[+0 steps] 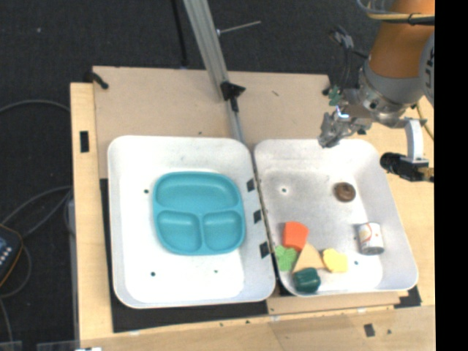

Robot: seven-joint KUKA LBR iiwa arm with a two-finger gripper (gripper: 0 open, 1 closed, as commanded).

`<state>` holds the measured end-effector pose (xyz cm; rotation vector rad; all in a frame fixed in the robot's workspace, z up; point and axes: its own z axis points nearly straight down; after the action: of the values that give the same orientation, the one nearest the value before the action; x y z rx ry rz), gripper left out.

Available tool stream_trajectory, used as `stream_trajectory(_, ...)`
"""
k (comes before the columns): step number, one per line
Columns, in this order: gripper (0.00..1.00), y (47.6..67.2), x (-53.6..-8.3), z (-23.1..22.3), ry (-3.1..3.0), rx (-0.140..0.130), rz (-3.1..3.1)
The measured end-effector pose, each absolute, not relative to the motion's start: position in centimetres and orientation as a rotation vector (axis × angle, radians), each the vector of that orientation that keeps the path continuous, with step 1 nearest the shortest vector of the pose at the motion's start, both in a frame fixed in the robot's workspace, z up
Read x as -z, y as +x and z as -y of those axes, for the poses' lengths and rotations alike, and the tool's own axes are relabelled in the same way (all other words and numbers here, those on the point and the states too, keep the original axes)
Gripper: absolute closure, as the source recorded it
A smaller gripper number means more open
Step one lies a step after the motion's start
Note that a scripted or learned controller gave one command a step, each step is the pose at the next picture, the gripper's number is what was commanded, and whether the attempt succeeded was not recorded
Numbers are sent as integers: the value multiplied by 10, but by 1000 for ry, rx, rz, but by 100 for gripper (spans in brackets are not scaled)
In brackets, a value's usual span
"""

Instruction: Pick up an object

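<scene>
A tan bench (161, 101) on dark floor bears two white bins: the left bin (128, 218) holds a teal tray (197, 212). The gripper (330, 135) hangs over the right bin's (307, 167) upper edge, gripping nothing. Lower right lie a brown disc (344, 191), can (369, 238), orange block (295, 234), yellow piece (336, 260) and green pieces (307, 279).

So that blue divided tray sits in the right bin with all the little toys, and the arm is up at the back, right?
Not quite: the camera view shows the blue tray alone in the left bin. The toys lie in the right bin, with the arm at its back.
</scene>
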<state>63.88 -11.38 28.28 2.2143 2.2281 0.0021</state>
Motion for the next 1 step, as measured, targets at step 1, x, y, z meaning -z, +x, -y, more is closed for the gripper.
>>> stream_trajectory(1,100,628,-269,58,2215,0,-2229)
